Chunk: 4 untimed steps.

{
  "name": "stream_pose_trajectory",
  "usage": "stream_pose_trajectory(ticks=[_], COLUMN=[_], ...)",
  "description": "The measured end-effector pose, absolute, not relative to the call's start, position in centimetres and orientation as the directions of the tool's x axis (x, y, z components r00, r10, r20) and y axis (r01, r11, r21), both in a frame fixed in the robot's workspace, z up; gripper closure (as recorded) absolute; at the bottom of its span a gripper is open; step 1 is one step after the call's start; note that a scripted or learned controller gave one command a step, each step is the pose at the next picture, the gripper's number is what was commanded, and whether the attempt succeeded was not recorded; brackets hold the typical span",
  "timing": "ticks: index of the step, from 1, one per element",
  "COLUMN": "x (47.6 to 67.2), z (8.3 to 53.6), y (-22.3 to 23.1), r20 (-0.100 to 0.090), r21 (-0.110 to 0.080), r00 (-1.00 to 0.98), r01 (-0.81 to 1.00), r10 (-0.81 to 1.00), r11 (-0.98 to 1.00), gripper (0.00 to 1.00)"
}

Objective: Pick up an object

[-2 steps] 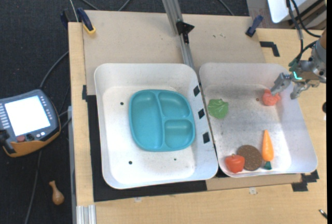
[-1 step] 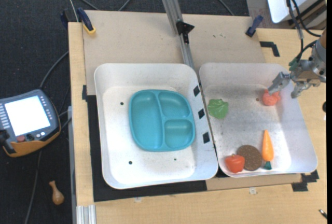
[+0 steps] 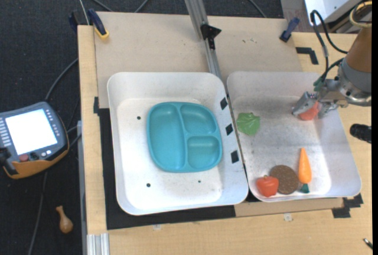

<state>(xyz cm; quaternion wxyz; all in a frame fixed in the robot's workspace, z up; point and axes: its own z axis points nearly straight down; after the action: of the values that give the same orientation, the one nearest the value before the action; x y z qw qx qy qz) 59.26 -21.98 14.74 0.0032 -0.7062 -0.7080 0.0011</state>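
A small reddish-pink object (image 3: 308, 112) sits right at my gripper (image 3: 307, 107), in the upper part of the right bin (image 3: 269, 94). Most of that object is hidden behind my grey fingers, so its shape is hard to make out, and I cannot tell whether it is between them or merely beside them, nor how wide they stand. My arm (image 3: 359, 65) is cut off by the right edge.

The right bin is shallow white plastic, its floor speckled with dark scuffs. A crinkled green lettuce leaf (image 3: 248, 123) lies near its left wall. Along the near edge sit a round red tomato (image 3: 267, 186), a flat brown disc with a rough top (image 3: 286, 179) touching it, and a tapered orange carrot (image 3: 304, 167) with a green stub, just beside the disc.

The left bin (image 3: 127, 147) holds a smooth teal plate (image 3: 183, 136) with 3 compartments. Both bins rest on a pale wooden bench (image 3: 153, 41).
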Motion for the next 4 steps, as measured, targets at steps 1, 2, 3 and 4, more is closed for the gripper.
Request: stream_pose_trajectory(ticks=[1,2,3,4], x=[58.2,58.3,58.5,58.3], z=[9.1,8.7,10.0,15.9], y=[-22.1,-22.1,-22.2,-21.4], r20=[0.003,-0.001,-0.003,-0.002], r21=[-0.007,0.001,0.007,0.007], r00=[0.000,-0.001,-0.002,-0.002], r01=[1.000,1.000,1.000,1.000], r10=[1.000,1.000,1.000,1.000], r11=[0.000,0.001,0.002,0.002], gripper=[0.00,0.00,1.00,1.00])
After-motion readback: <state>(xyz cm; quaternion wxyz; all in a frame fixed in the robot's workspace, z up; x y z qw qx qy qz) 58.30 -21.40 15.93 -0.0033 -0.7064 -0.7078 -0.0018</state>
